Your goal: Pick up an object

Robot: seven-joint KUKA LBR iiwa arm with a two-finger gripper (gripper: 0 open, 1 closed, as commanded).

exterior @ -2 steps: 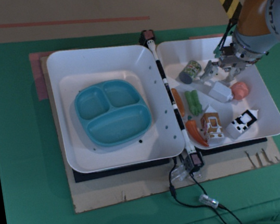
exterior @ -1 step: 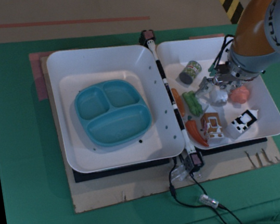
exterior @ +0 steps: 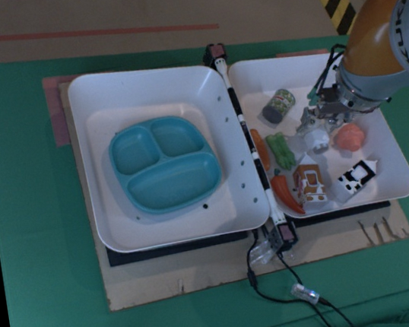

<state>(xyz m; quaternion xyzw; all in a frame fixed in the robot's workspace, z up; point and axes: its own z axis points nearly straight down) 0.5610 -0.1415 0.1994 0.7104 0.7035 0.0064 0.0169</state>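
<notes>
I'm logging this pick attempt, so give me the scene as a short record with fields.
left bin: shallow white bin holding a teal three-compartment plate
right bin: shallow white bin holding a green-labelled can, an orange round toy, a green vegetable toy, a small house-shaped carton, a black-and-white cow-patterned carton, a red pepper toy
gripper: two-finger gripper over the right bin, between can and orange toy
grasp: none visible

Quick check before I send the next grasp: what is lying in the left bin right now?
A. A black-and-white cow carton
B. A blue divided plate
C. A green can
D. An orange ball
B: the blue divided plate sits alone in the left bin, while the can, the cow carton and the orange ball all lie in the right bin.
</notes>
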